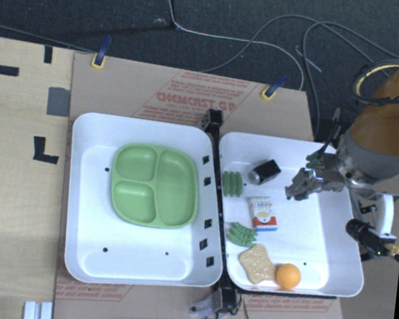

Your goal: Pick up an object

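Observation:
The right bin (335, 230) holds several small objects: a black cylinder (264, 172) at the back, a green ridged piece (233, 184) by the divider, a small white carton with red and blue print (262, 213), a green leafy toy (241, 233), a tan bread slice (257, 263) and an orange (288, 276) at the front. My gripper (301, 186) hangs over the right bin's back right part, to the right of the black cylinder and apart from it. Nothing shows between its fingers.
The left bin (89, 178) holds a green divided plate (156, 185). A black divider with clips (213, 193) runs between the bins. Cables (272, 34) lie on the dark surface behind. The arm's body (379, 134) stands over the right bin's far right edge.

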Robot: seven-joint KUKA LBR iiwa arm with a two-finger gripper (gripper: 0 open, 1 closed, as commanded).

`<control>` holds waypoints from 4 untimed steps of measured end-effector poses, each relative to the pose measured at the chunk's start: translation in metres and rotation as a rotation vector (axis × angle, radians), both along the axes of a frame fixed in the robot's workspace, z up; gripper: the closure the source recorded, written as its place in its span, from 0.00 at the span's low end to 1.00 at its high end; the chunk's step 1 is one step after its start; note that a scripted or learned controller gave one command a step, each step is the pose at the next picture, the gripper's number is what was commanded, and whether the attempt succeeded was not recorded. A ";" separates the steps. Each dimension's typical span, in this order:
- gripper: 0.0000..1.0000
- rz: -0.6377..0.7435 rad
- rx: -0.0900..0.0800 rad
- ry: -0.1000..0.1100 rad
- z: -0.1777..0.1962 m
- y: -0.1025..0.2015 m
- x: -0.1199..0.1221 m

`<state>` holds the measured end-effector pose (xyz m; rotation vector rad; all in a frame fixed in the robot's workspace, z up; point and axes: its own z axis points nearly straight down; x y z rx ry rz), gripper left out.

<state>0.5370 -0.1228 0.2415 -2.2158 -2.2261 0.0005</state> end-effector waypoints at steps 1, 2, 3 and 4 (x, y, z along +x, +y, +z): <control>1.00 0.001 0.000 0.001 -0.011 0.056 0.020; 1.00 0.002 0.000 0.000 -0.009 0.115 0.039; 1.00 -0.001 0.000 0.000 -0.009 0.154 0.058; 1.00 0.002 0.001 -0.001 -0.004 0.209 0.078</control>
